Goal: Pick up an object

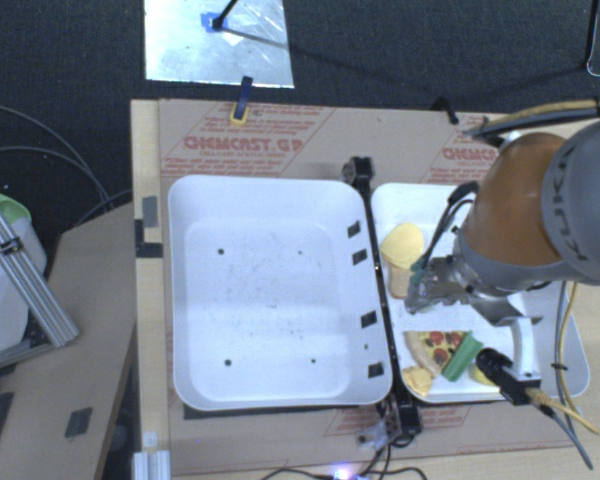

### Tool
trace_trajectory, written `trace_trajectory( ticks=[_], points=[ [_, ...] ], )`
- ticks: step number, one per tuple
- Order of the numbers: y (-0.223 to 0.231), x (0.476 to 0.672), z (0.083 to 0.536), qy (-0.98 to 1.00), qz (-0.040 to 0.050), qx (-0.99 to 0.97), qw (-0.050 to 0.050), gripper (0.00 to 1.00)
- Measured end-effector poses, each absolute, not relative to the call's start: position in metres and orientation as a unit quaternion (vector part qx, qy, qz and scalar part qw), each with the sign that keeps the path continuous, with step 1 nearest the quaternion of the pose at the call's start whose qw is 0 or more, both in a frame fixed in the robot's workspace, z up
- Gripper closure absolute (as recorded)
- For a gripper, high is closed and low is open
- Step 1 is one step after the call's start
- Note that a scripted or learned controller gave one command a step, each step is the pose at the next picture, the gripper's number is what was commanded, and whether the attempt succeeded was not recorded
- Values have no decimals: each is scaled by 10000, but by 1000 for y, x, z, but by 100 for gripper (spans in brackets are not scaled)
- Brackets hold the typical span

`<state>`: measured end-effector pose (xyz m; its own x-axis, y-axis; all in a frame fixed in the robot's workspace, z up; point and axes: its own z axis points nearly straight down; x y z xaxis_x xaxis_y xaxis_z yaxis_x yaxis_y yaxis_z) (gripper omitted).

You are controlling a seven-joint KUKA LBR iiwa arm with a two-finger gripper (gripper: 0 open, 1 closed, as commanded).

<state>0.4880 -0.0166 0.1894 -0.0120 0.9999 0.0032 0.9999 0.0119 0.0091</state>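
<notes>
Since every object in view lies in the right bin and none is seen raised, the pick looks not yet done. The nearest candidate is a pale yellow object by that bin's left wall, at centre right of the frame. Lower down lie a toy pizza slice, a green piece touching it, and a small yellow piece near the bin's lower left corner. The hand sits low between the pale yellow object and the pizza slice. I cannot tell whether it is open or closed, nor whether it has hold of anything. Grasping and lifting seem to be left. The arm covers much of the right bin, so anything beneath it is hidden. The left bin rests beside it on the tabletop.
</notes>
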Motion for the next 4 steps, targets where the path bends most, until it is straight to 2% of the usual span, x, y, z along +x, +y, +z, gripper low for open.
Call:
trace_trajectory(
  ticks=[1,2,3,4],
  points=[
    [71,488,312,7122,67,7019,35,100],
    [49,488,475,7086,92,7056,67,100],
    [52,486,356,7074,-30,7068,-21,100],
    [-6,488,340,7056,4,7086,13,100]
  ],
)
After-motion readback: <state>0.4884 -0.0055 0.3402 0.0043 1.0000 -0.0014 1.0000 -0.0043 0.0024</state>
